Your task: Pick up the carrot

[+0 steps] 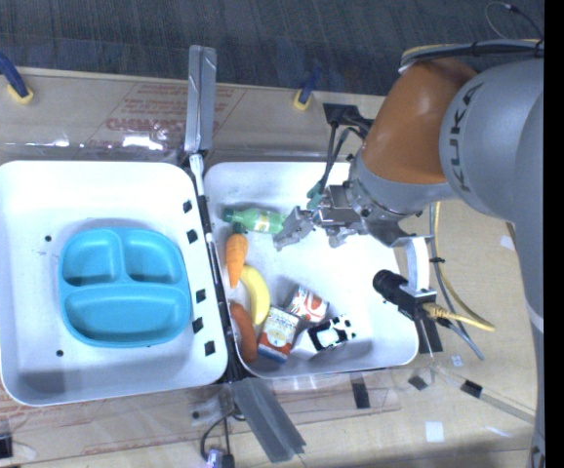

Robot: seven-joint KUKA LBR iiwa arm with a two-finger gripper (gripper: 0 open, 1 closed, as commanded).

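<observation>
The orange carrot [235, 257] lies in the right bin [389, 351], close to its left wall and pointing toward the front. A yellow banana [256, 296] touches it on the right, and a green bottle [254, 221] lies just behind it. My gripper [317, 230] hovers over the middle of the right bin, to the right of the bottle and carrot. It is open, with nothing between its fingers. The left fingertip [288, 232] sits near the bottle's end.
At the front of the right bin lie a red-brown sausage [244, 329], a small juice carton [277, 331], a red and white box [310, 306] and a black and white toy [332, 335]. The left bin [19, 359] holds a blue divided tray [123, 285].
</observation>
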